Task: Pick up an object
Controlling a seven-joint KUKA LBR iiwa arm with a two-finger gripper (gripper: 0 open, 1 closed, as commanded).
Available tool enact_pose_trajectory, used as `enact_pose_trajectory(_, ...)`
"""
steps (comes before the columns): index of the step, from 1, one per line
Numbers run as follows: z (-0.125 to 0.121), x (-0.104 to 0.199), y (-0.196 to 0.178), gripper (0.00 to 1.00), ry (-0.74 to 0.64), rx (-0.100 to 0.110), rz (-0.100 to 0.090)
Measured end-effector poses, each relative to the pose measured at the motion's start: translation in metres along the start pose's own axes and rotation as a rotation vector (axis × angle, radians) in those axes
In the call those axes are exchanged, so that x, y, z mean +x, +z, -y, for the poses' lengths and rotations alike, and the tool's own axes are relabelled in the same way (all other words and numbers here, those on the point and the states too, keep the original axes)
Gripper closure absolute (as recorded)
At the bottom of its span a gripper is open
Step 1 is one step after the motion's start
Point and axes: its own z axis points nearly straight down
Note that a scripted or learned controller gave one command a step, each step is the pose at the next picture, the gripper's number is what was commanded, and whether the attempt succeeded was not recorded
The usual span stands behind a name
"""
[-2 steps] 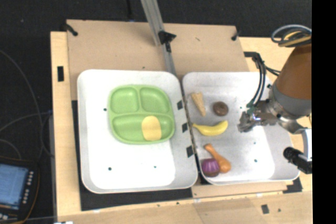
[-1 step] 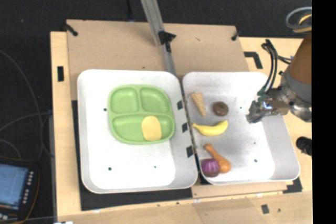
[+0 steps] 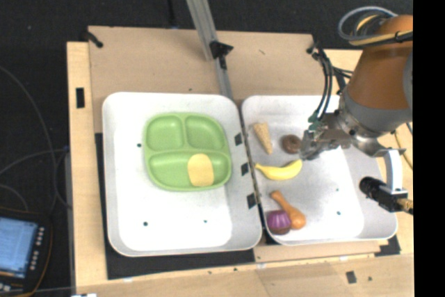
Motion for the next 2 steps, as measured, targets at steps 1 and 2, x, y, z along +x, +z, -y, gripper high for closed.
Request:
enact_pose_trajectory(1,-0.025,0.038,-0.001,1.00,0.000,-0.001,0.000)
enact_pose_trajectory(2,-0.051,0.079,-0.003,1.00,0.000,-0.001,-0.001)
